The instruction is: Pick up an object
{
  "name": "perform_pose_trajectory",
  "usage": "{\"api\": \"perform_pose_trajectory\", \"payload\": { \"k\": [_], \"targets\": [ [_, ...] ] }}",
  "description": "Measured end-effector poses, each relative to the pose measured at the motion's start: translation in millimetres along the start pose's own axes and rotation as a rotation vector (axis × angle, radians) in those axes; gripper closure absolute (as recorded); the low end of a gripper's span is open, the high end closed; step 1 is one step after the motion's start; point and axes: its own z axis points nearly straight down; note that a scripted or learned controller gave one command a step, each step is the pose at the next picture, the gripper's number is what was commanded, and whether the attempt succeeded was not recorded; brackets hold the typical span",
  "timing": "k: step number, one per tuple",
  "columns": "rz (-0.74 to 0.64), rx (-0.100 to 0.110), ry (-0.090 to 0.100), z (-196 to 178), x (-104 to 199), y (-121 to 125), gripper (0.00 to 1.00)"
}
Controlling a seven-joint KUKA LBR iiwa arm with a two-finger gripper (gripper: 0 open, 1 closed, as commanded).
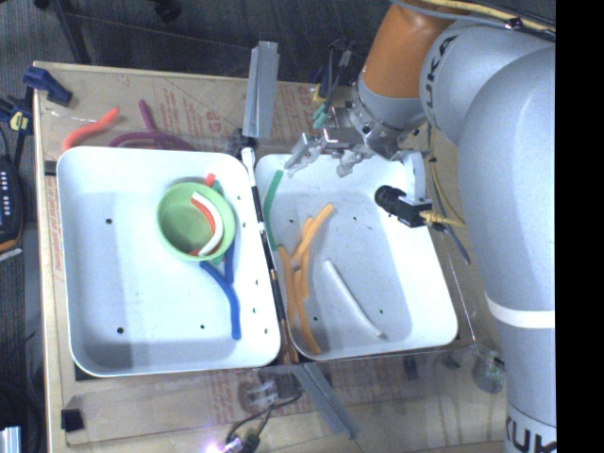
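Note:
My gripper (324,156) hangs over the far edge of the right bin (429,281), its two metal fingers spread open with nothing between them. Below it in that bin lie several orange sticks (304,253), a green stick (271,196) leaning on the left wall, and a white stick (351,298). The left bin (104,300) holds a green bowl (193,220) with a red and white piece (209,208) in it, lying over a blue Y-shaped piece (226,295).
A grey metal bar (260,88) stands behind the gap between the bins. Red and purple cords (142,135) lie on the bench behind the left bin. A black cylinder (400,206) juts from the arm over the right bin's right side.

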Motion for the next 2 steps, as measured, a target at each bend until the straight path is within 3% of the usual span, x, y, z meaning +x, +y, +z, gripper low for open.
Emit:
{"api": "perform_pose_trajectory", "payload": {
  "k": [1,2],
  "targets": [
    [0.061,-0.004,-0.001,139.2,-42.2,-26.0,0.00],
    [0.056,-0.001,-0.003,129.9,-42.1,-26.3,1.00]
  ]
}}
